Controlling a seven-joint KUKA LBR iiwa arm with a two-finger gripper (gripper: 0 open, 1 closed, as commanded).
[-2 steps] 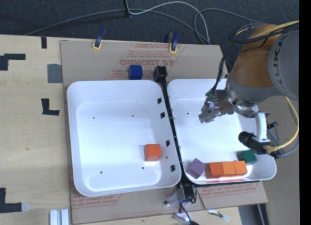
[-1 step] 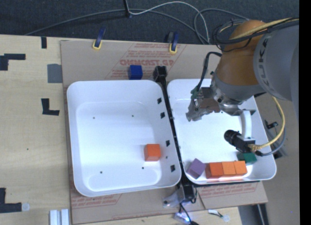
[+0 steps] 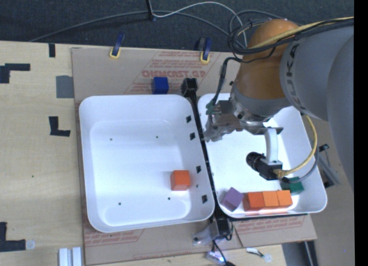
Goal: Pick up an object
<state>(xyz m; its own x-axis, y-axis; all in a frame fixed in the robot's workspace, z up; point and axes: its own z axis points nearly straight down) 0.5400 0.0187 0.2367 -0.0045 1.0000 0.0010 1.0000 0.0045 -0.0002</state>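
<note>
Purple block beside orange bar

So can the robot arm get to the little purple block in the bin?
Probably yes. The purple block sits in the right bin, the same one the gripper hangs over. Nothing covers its top, though orange blocks lie right beside it.

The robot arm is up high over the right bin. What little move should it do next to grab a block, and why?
Probably slide the gripper toward the near edge of the right bin, then lower. It sits near the bin's left wall over bare floor, while the purple block and long orange block lie along the near wall.
</note>
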